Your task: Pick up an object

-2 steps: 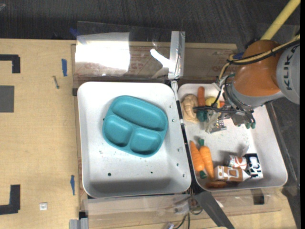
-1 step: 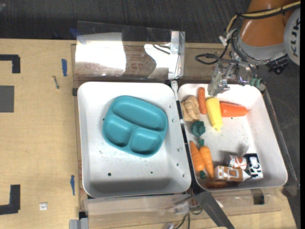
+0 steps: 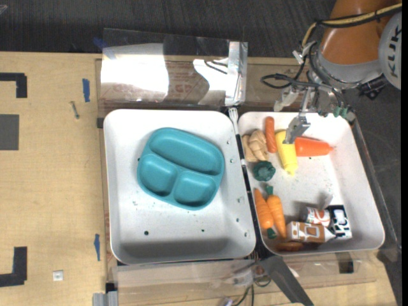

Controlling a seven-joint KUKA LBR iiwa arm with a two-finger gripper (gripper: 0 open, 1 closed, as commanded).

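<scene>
The right bin (image 3: 366,190) holds toy food. A yellow piece (image 3: 289,157) lies beside an orange carrot-like piece (image 3: 312,147) near the bin's back. My gripper (image 3: 297,129) hangs from the orange-banded wrist (image 3: 347,40) directly over the top end of the yellow piece, close to or touching it; I cannot tell which. A slim orange piece (image 3: 270,134), a beige bread-like piece (image 3: 257,146) and a small green piece (image 3: 262,169) lie to its left. Two carrots (image 3: 270,213), a brown-and-white carton (image 3: 311,230) and a black-and-white piece (image 3: 339,221) sit at the front.
The left bin (image 3: 121,171) carries a teal divided plate (image 3: 182,167). A shiny clear plastic sheet (image 3: 166,75) lies behind the left bin. Cables (image 3: 284,80) hang by the wrist above the right bin's back rim. Brown bench board (image 3: 44,171) extends to the left.
</scene>
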